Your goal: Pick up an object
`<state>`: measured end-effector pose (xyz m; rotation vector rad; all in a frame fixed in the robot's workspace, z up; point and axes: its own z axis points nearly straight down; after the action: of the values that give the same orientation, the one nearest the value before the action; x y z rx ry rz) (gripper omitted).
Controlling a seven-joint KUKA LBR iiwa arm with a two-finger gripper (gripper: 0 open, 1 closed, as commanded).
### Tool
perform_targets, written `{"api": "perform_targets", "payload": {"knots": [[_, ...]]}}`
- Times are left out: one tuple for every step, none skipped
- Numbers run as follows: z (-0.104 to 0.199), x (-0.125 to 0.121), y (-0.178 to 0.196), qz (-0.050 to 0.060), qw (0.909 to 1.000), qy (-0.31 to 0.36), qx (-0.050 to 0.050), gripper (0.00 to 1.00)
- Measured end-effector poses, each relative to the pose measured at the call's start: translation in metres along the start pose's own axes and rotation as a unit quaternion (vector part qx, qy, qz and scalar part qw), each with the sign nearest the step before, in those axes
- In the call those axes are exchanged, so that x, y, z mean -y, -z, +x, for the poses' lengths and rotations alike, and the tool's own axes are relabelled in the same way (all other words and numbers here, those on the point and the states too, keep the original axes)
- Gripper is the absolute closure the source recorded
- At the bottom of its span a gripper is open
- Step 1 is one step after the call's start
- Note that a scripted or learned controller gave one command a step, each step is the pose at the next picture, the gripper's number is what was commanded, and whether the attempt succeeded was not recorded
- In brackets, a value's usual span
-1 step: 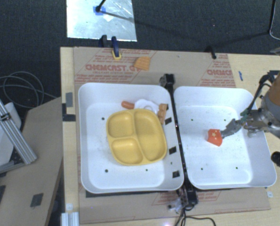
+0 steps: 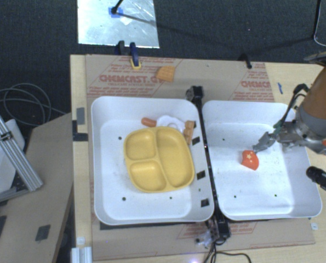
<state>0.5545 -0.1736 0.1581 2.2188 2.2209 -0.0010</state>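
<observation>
Two white bins side by side on the bench. Left bin (image 2: 105, 163): yellow divided plate (image 2: 158, 159) across the middle, three compartments up. Behind it toward the far wall — small orange sausage-shaped piece (image 2: 148, 122), a white item (image 2: 171, 123) partly hidden by the plate rim, a tan block (image 2: 189, 130) close to the inner wall. Right bin (image 2: 261, 204): red-orange object (image 2: 250, 160) lying near the centre, slightly toward the inner wall. Gripper (image 2: 263, 142) over the right bin, reaching in from its outer edge, tip just beside the red-orange object on its far side, not around it. Jaw state — cannot tell. Tan biscuit-like piece (image 2: 165, 73) on the bench board beyond the left bin's far edge.
</observation>
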Motion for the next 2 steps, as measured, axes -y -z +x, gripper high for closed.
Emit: {"api": "perform_targets", "payload": {"knots": [[0.009,-0.005,-0.078,0.001,1.0,0.001,-0.002,0.0],[0.008,-0.007,-0.063,-0.001,1.0,0.0,-0.001,1.0]]}}
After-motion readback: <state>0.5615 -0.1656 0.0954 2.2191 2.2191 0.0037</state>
